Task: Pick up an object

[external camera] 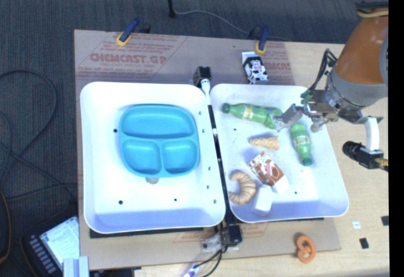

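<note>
Orange pretzel-shaped toy [305, 247] lies nearest, on the bare bench just outside the right white bin [328, 206]. Inside that bin, at its near edge, a small white block [262, 202] sits touching a tan curled croissant-like toy [242, 186] on its left. Just beyond them lies a red, white and brown printed carton [267, 170], tilted on its side. Farther in, a pale orange cone-shaped toy [265, 141] points left, and to its right a green plastic bottle with a pale label [301, 141] lies flat, its cap toward the near right. A second green plastic bottle [250, 113] lies along the far side, neck pointing left. The gripper [303, 117] hangs over the gap between the two bottles; whether it is spread or pressed together cannot be told, and nothing shows between its fingers. In the left white bin [101, 206] rests a blue three-compartment plastic tray [158, 140]. Beyond the bins stands a small black-and-white cow-print box [255, 68].
</note>
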Controlling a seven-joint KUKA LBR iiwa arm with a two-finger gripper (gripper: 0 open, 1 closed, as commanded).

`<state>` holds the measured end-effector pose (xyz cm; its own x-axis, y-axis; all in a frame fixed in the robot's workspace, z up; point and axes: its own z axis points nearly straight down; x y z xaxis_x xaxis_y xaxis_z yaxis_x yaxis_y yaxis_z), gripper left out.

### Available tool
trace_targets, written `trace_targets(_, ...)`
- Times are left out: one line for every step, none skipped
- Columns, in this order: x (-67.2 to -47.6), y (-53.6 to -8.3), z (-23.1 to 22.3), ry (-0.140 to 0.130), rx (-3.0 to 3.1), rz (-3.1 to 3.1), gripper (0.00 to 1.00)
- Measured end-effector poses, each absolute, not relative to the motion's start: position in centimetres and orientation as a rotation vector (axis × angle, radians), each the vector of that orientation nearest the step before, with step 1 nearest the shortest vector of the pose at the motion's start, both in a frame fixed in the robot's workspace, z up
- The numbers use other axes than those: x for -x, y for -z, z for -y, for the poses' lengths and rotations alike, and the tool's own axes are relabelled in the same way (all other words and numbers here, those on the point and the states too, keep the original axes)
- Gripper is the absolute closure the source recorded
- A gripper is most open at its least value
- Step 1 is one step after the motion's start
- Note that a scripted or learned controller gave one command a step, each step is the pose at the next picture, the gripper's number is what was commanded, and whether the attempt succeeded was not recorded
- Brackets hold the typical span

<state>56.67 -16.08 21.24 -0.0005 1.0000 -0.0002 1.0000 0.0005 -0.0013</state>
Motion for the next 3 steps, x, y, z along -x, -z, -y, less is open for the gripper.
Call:
trace_targets(-59.7, -8.8, 15.8, 0.01, 2.221, 2.228, 0.0)
trace_targets(-59.7, -9.8, 16.0, 0.007, 2.227, 2.23, 1.0)
trace_targets(-56.8, -20.7, 8.1, 0.001, 2.22, 2.224, 1.0)
